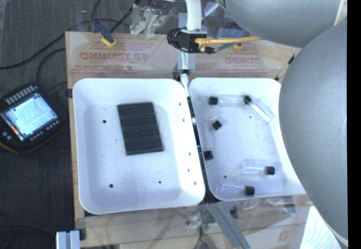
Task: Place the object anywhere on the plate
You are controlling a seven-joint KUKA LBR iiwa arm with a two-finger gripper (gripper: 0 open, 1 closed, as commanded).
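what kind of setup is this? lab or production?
Likely a robotics lab test bench, not a production line. Two white bins sit on a cardboard-covered bench, a teach pendant lies on the floor with loose cables, and small clear vials lie scattered in the right bin.

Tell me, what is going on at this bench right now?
A grey robot arm reaches in from the right, above two white bins. The left bin holds a dark ribbed plate lying flat near its middle. The right bin holds several small clear vials with black caps, scattered and lying on their sides. None is on the plate, so the placing is not yet done.
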